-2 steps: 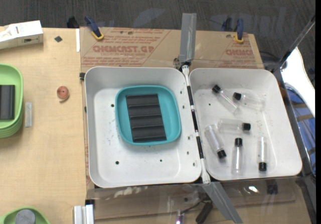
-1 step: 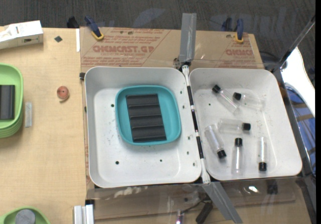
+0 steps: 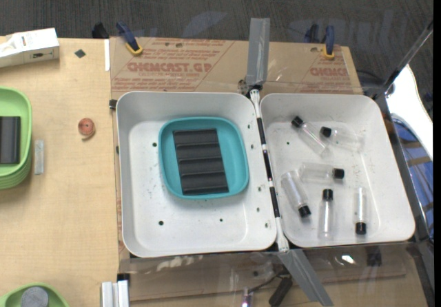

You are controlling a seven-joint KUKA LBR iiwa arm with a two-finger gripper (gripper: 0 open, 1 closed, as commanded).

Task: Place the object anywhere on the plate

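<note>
Two white bins (image 3: 138, 230): one plate (image 3: 238, 161), six vials (image 3: 296, 197).

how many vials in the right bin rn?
6, all in the right bin: vials at back left, back right, middle, front left, front centre, front right. Clear glass; another could be missed.

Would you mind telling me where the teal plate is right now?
In the camera view, the teal plate sits in the left white bin, toward its upper middle, with a dark ribbed block resting on it.
</note>
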